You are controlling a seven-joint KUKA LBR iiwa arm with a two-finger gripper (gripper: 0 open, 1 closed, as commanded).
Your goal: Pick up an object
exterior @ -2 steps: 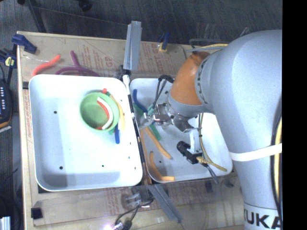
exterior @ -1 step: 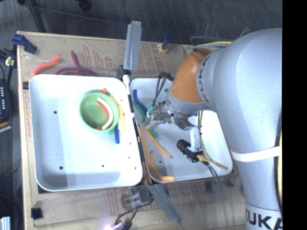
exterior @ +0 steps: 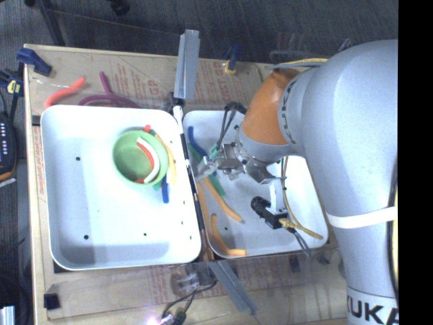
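My gripper (exterior: 208, 166) is low in the right bin (exterior: 260, 234), close to its left wall. A green piece (exterior: 202, 162) lies right at its tip, and whether it is gripped is hidden by the wrist. A blue strip (exterior: 192, 143) lies just behind it. An orange stick (exterior: 222, 198) runs diagonally in front of the gripper, and a curved yellow-orange piece (exterior: 220, 239) lies near the bin's front edge. The left bin (exterior: 67, 202) holds a green bowl (exterior: 130, 160) with red, white and yellow pieces on its rim.
The arm's grey body and orange band cover the right bin's right half. A black clamp-like part (exterior: 266, 212) with a yellow cable hangs over that bin. A metal divider bar (exterior: 185, 66) stands behind the bins. Orange and purple tools (exterior: 81, 93) lie on the bench at back left.
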